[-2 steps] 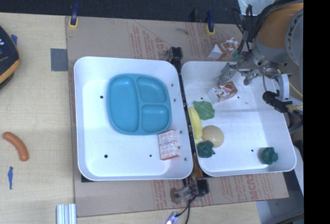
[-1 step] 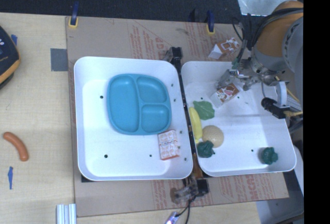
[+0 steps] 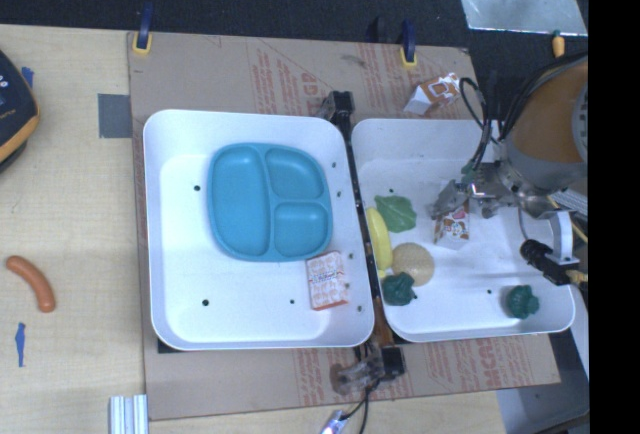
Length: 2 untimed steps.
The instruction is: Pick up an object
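**Carton under the jaws, right bin — grasp unconfirmed**

Carton (image 3: 453,225), small, white with red print, lies in the right bin (image 3: 450,324) directly below the gripper (image 3: 468,194); we take it as the likely target.

Left to right: a sausage toy (image 3: 31,282) sits alone on the bench (image 3: 70,222). The left bin (image 3: 165,222) holds a blue divided plate (image 3: 268,200) and a printed packet (image 3: 327,280) at its lower right. In the right bin, near the shared wall: a yellow banana (image 3: 378,238), a green leaf (image 3: 397,212), a tan round piece (image 3: 413,262) and a dark green lump (image 3: 398,289). Another dark green piece (image 3: 520,301) lies at the far right.

We cannot tell whether the jaws are parted or closed on the carton; cabling hides them.

Risks, as we judge them: the carton is light and may tip or slide away from a closing finger; an off-centre pinch would squeeze it out.

Surface: smooth white bins on cardboard clamped to a pale wooden bench; dark carpet beyond.
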Available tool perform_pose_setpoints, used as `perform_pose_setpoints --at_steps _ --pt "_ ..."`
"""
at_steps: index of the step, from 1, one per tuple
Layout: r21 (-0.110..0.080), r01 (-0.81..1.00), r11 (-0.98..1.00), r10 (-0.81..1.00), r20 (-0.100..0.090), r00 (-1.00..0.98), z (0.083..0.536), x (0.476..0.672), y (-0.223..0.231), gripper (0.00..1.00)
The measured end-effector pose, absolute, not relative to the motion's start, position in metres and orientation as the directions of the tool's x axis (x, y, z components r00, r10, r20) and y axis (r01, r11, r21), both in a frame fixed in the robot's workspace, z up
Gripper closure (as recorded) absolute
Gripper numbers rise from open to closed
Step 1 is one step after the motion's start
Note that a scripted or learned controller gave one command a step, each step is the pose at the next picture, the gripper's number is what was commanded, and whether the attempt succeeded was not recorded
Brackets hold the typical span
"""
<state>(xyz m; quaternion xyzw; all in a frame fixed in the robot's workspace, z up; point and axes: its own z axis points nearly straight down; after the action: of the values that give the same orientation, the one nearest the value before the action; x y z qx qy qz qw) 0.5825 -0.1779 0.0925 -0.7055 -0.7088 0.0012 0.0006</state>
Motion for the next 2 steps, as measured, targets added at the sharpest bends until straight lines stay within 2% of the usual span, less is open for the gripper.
perform_pose_setpoints --at_steps 1,2 --pt "-0.002 1.000 0.008 1.000 -0.001 -0.008 0.104 0.583 -0.179 1.00" --pt "0.001 1.000 0.007 1.000 -0.001 -0.007 0.093 0.623 -0.115 1.00"
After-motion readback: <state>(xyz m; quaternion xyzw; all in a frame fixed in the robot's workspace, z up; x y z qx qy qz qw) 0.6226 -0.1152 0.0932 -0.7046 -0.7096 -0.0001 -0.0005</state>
